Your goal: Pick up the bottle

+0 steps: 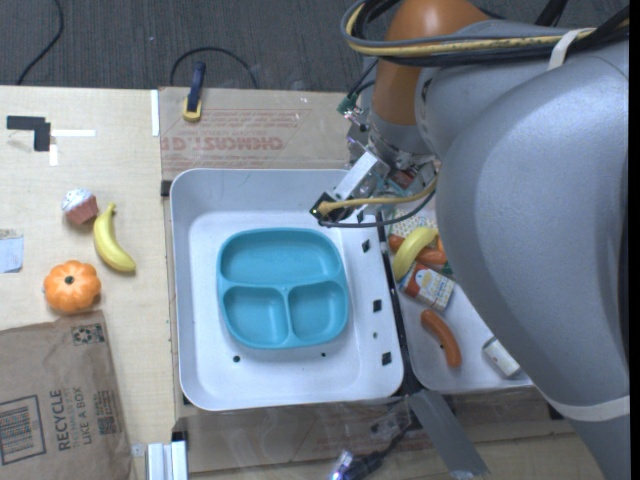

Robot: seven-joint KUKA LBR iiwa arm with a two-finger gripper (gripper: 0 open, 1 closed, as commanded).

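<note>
**Desk:** What's on your screen, starting at the left?

**Me:** On the open bench I see a cupcake [78, 206], a banana [112, 240] and a small pumpkin [72, 286], all outside the bins. Next is the left bin [190, 268], with a blue divided tray [283, 288] that has nothing in it. None of that concerns me.

**Desk:** And the bottle [430, 288]?

**Me:** I take it to be the small labelled thing with a red end. It's lying in the right bin [425, 368], close to the wall the two bins share. A second banana [413, 248] lies just beyond it, perhaps touching, and a sausage [443, 336] lies just on the near side.

**Desk:** Is the gripper [395, 173] on it?

**Me:** No. It hangs over the far end of that shared wall, beyond the second banana. The arm [530, 188] covers much of the right bin. I can't tell from here whether the gripper is open or closed.

**Desk:** How would you go in?

**Me:** I'd bring it toward the near side and centre it over the bottle's body. Then I'd turn the wrist so the grip closes across the narrow width and go straight down. The neighbours are close, so a slanted approach could catch the fruit or the sausage.
</note>
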